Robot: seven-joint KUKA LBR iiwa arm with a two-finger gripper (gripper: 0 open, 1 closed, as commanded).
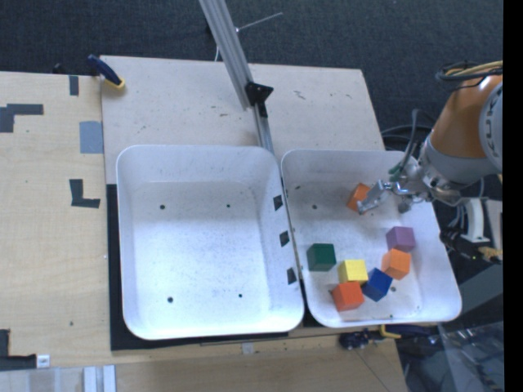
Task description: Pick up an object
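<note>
Your surface [196, 96] carries two white bins, and the left bin [131, 219] matters little here. In the right bin [437, 296] you have the arm [462, 141] reaching in from the right, with its hand [377, 196] low at the far side — I cannot tell whether it is open or closed. Just beside it, perhaps touching, sits the orange block [358, 195], tilted, apart from the cluster of blocks nearer the front. It looks small, light and rigid — take it across two flat opposite faces, since a corner would likely slip.
</note>
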